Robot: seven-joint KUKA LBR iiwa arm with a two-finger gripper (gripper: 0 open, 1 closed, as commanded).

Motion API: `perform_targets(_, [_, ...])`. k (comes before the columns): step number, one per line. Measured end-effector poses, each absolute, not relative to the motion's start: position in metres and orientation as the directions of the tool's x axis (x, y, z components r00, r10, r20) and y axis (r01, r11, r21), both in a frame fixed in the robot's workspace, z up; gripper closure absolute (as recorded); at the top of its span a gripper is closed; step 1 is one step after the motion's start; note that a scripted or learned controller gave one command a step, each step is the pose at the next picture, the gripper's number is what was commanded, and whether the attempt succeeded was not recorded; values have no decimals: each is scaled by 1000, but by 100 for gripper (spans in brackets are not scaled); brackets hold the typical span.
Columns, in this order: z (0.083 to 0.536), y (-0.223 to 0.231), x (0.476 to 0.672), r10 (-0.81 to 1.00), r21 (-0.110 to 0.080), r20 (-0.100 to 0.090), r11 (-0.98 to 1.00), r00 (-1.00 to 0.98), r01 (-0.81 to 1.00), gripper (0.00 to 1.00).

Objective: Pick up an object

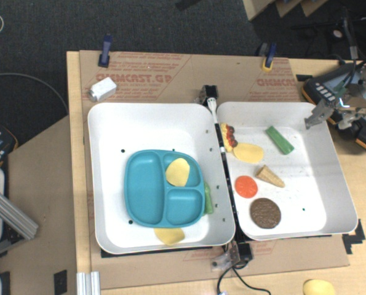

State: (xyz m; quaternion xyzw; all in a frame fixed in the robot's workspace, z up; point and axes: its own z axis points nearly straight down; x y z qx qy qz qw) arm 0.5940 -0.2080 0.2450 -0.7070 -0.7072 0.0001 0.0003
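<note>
A: Where is the gripper (315, 117) seen?

B: It is seen at the far right corner of the right bin (330, 183), hanging over the rim. Whether anything is clamped cannot be told; the view there is poor and cluttered, so the state of the gripper is left undecided.

A: What is found nearest to it?

B: A green stick (280, 139) is lying just to the left of the gripper and slightly nearer the camera, on the bin floor, apart from the gripper. Further left, a yellow oval piece (249, 153) is seen, with a small red and yellow item (230, 137) touching the bin's left wall beyond it.

A: And below the gripper in the view?

B: A tan wedge (270, 176), a red disc (246, 187) and a brown round disc (266, 213) are laid out well away from it, toward the near side of the same bin.

A: What is held in the other bin?

B: In the left bin (109, 165), far to the left of the gripper, a teal divided tray (147, 189) is placed. A yellow piece (178, 172) is resting in its upper right compartment. Another yellow piece (169, 235) is lying just outside the tray's near edge, and what may be a green item (208, 198) is wedged at the tray's right side.

A: Anything on the counter (84, 103) itself?

B: A small white object (103, 89) is seen beyond the left bin.
</note>
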Motion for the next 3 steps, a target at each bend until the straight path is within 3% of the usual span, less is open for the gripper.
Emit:
perform_targets(1, [314, -226, 541, 1000, 7, -5, -3, 3, 1000, 0])
perform_targets(2, [136, -173, 491, 1000, -18, 9, 1, 0, 1000, 0])
perform_targets(3, [223, -228, 486, 1000, 9, -7, -5, 5, 1000, 0])
